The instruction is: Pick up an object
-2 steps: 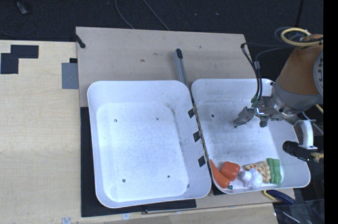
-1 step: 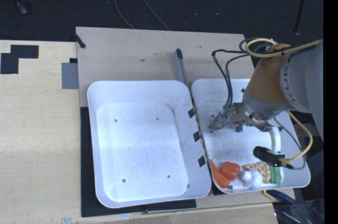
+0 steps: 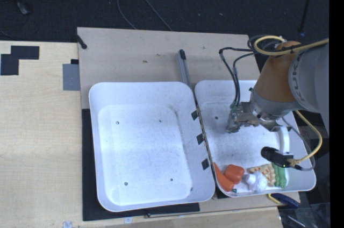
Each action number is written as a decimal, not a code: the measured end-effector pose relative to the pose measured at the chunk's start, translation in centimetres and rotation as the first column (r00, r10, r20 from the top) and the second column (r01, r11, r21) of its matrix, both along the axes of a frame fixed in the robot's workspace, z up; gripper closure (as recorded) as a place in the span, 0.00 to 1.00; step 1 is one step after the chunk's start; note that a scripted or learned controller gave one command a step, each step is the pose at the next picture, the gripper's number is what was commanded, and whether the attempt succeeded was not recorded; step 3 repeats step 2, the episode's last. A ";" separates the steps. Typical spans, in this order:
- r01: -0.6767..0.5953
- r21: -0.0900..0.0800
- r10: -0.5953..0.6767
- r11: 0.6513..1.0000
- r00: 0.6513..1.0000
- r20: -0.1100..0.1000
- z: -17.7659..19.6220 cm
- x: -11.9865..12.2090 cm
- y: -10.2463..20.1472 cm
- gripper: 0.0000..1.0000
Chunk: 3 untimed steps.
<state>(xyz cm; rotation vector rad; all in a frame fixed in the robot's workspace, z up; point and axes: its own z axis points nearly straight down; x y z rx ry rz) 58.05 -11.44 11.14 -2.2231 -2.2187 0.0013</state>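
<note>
My gripper (image 3: 234,125) hangs over the middle of the right bin (image 3: 215,93), under the grey arm with its orange band (image 3: 275,75). Along the near edge of that bin lies a cluster of objects: an orange-red piece (image 3: 231,175) at the left, a small white lump (image 3: 251,182), a pale patterned item (image 3: 263,171) and a green one (image 3: 281,176) at the right. The gripper stands well behind this cluster, over bare bin floor, with nothing seen in it.
The left bin (image 3: 107,93) sits beside the right one, with black clips (image 3: 200,138) along the shared rim. A grey bar (image 3: 184,65) lies on the board behind the bins. Cables loop around the wrist.
</note>
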 end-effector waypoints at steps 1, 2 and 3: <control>-0.002 -0.001 0.002 1.000 1.000 0.007 -2.2 -4.7 1.4 1.00; -0.006 0.002 0.006 1.000 1.000 0.009 7.9 -8.4 8.0 1.00; -0.006 0.002 0.006 1.000 1.000 0.009 7.9 -8.4 8.0 1.00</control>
